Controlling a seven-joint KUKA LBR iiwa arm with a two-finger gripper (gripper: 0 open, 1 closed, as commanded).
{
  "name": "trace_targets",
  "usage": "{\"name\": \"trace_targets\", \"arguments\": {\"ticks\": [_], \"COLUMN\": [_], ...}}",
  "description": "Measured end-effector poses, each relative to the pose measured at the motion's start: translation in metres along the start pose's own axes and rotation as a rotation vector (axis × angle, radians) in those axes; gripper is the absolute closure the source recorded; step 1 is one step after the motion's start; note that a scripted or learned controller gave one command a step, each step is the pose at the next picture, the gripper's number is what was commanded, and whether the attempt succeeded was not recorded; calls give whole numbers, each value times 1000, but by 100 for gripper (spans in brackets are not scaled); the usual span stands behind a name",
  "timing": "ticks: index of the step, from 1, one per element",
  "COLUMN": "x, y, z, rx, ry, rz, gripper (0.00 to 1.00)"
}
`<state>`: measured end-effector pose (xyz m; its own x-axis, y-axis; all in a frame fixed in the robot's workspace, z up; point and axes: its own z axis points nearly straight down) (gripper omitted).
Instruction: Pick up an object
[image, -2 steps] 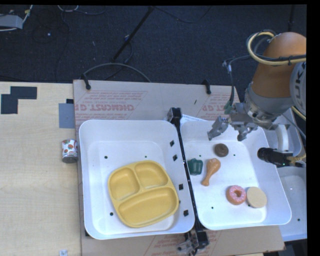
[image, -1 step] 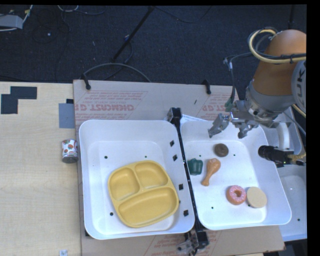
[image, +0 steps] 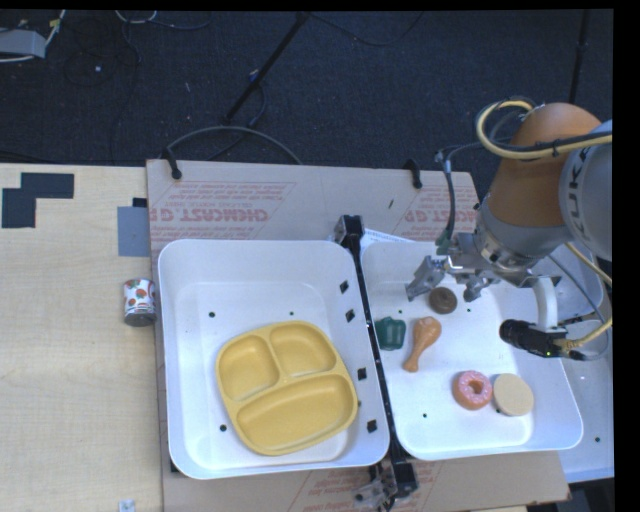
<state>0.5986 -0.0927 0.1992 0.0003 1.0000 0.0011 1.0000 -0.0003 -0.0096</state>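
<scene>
- Hovering in the right bin (image: 560, 425), the gripper (image: 448, 282) is seen with jaws spread, straddling a small brown object (image: 443, 299).
- Mirrored print, unreadable, is borne by the cardboard (image: 215, 206) behind the bins.

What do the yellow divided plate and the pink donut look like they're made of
Yellow divided plate: probably molded plastic, with a smooth, slightly glossy, uniform color and rounded compartment ridges. Pink donut: looks like toy food, likely plastic or rubber, judging by its even pink surface; too small here to tell which.
</scene>
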Motion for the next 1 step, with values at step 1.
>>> {"name": "trace_targets", "arguments": {"ticks": [1], "x": [3], "y": [-4], "z": [44], "rx": [-1], "ry": [0], "rz": [0], "gripper": [0]}}
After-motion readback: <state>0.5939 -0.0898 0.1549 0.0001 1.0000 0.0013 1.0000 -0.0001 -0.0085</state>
